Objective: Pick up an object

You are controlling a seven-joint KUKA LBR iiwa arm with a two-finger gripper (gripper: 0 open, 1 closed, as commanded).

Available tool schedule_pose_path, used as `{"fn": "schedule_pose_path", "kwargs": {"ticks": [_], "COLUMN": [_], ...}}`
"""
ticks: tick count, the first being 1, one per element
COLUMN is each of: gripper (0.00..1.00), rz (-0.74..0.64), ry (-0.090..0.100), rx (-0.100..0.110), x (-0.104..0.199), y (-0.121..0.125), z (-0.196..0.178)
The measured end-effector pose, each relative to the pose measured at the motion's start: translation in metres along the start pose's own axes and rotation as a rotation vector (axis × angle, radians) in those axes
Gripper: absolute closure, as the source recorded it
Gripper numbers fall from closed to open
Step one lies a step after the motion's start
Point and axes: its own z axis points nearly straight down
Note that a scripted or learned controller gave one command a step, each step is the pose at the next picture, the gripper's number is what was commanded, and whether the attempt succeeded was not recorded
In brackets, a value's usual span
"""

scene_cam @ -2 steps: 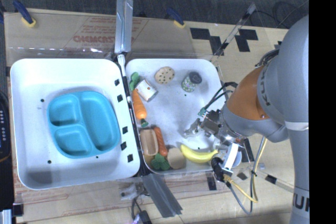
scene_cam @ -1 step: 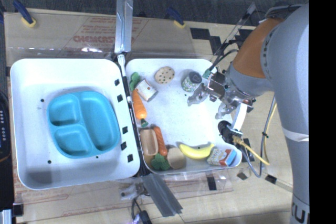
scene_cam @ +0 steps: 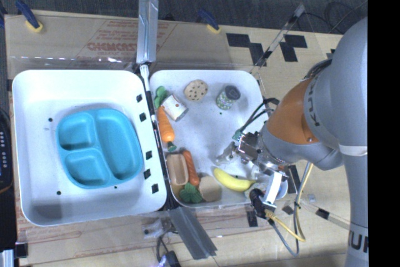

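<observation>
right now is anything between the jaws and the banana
Nothing visible does. The gripper sits low in the right bin, just above the banana, with bare bin floor between them. The hot dog and carrot lie off to the side.

Grey arm (scene_cam: pixel 350 90) enters from right edge, bends down-left. Orange band (scene_cam: pixel 294 112) above wrist, facing camera. Wrist tilted left and low. Gripper (scene_cam: pixel 234 153) at arm's left tip, small metallic parts visible; finger spacing unclear. Loose cables hang below wrist.
</observation>
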Motion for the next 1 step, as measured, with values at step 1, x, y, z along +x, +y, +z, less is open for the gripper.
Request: {"fn": "schedule_pose_path", "kwargs": {"ticks": [1], "gripper": [0.00], "rz": [-0.066], "ry": [-0.001], "rx": [0.002], "x": [-0.0015], "y": [0.0006], "z": [0.0004]}}
